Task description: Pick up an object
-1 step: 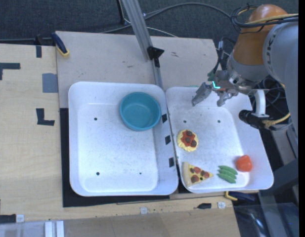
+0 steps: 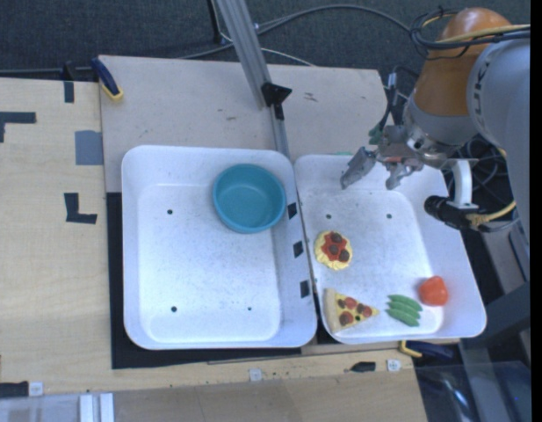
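Overhead, the robot arm's gripper hangs over the far end of the right bin, jaws spread wide and holding nothing.
Toy food lies well apart from it at the bin's near end: round pizza, pizza slice, green pea pod, red tomato. A blue bowl sits in the left bin. The arm's upper part is cut off at the frame edge.

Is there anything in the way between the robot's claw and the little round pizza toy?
Nothing visible. The gripper hangs open over the far end of the right bin, holding nothing. The round pizza toy lies nearer the middle, with only bare white bin floor between them. The pizza slice, green pods and red toy lie beyond it.
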Robot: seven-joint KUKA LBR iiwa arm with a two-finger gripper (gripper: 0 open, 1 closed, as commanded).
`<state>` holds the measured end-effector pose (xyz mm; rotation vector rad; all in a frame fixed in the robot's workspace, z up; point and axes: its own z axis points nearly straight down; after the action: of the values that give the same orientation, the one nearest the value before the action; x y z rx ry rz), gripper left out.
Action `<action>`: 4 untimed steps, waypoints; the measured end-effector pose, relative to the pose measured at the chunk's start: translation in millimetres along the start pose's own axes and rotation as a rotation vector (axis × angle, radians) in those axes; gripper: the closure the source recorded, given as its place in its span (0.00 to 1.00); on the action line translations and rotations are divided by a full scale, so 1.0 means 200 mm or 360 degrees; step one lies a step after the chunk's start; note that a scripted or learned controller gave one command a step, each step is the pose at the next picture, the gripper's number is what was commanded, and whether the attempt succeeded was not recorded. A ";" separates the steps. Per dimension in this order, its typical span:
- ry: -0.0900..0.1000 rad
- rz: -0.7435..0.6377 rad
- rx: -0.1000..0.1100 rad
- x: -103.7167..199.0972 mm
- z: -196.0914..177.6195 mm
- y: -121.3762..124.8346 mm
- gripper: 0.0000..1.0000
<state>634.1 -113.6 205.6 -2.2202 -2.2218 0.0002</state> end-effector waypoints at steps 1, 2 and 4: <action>0.0000 0.0000 0.0005 0.03 0.22 -0.02 0.00; 0.0000 0.0001 0.0008 0.00 0.53 -0.04 0.00; -0.0002 0.0000 -0.0004 0.00 0.53 -0.04 1.00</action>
<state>626.2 -113.0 100.1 -2.2220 -2.2240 -0.0009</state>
